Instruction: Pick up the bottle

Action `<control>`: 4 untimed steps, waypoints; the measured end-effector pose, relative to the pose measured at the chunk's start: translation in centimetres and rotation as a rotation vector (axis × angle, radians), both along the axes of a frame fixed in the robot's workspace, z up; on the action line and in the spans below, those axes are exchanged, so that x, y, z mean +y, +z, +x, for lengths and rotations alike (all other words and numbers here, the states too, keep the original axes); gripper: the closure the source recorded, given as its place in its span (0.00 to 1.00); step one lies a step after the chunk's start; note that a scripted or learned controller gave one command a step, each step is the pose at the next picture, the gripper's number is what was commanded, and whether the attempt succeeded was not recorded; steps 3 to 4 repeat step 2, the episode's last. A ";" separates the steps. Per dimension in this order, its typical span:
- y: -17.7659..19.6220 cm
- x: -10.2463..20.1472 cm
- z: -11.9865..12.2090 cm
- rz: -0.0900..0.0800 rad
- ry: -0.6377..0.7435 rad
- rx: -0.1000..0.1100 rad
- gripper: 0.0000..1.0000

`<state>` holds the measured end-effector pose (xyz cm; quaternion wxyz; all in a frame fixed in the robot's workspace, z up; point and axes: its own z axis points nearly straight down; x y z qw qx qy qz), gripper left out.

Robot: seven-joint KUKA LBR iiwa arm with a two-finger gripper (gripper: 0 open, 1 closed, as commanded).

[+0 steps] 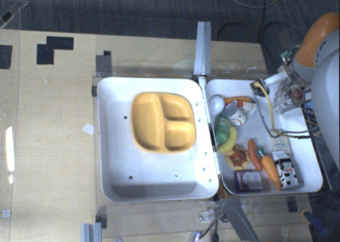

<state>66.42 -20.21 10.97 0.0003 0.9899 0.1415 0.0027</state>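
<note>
Yellow divided tray (162, 122) in the left white bin (114, 145), right white bin (308, 169) holding a banana (229, 139), carrot (271, 170), white egg (216, 103), dark can (248, 181), small printed box (286, 169)

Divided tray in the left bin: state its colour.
Yellow-orange, plain. The divided tray shows best in the camera view.
</note>
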 end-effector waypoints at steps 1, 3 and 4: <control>0.5 1.7 -2.2 0.002 -0.077 0.002 1.00; 0.1 -0.2 -1.4 0.001 -0.073 0.001 1.00; 0.1 -0.2 -1.4 0.001 -0.073 0.001 1.00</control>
